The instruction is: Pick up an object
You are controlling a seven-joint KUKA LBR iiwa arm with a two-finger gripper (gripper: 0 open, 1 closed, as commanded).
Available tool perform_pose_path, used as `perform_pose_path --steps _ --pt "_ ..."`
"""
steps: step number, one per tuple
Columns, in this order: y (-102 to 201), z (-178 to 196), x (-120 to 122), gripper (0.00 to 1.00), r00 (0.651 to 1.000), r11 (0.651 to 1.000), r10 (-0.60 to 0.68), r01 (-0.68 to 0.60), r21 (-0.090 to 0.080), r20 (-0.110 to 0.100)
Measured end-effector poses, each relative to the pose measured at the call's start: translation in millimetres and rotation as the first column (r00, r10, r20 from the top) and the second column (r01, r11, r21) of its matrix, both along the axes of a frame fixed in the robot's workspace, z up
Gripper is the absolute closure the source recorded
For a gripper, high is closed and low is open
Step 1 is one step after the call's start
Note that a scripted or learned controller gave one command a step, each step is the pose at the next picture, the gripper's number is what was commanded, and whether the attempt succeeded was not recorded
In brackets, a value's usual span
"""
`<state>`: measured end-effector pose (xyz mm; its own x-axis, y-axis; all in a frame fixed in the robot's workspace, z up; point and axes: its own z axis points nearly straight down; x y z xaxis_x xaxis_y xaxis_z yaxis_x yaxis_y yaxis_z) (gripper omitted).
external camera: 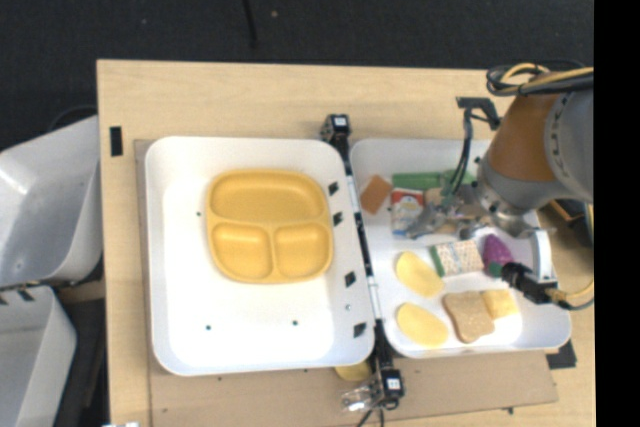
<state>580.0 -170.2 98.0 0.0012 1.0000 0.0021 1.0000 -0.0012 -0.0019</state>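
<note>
The right bin (560, 335) holds several food pieces. Among them are a brown wedge (375, 193), a green bar (420, 181), a red and white packet (404, 212) and a speckled square (458, 258). There are also a purple piece (495, 251), two yellow ovals (417, 273) (422, 323), a bread slice (468, 315) and a yellow cube (500, 303). My gripper (436, 215) hangs low over the middle of this bin, just right of the red and white packet and above the speckled square. I see nothing held in it.
The left bin (180, 325) bears a yellow three-part plate (268, 223). The arm's orange band (525, 143) sits over the right bin's far right corner, with black cables (466, 150) beside it. A black clip (337, 126) marks the bins' shared far edge.
</note>
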Motion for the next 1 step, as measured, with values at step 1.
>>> perform_pose_path --steps 1 --pt "75.4 31.6 -5.2 0.0 1.0 1.0 0.008 -0.008 0.0 0.004"
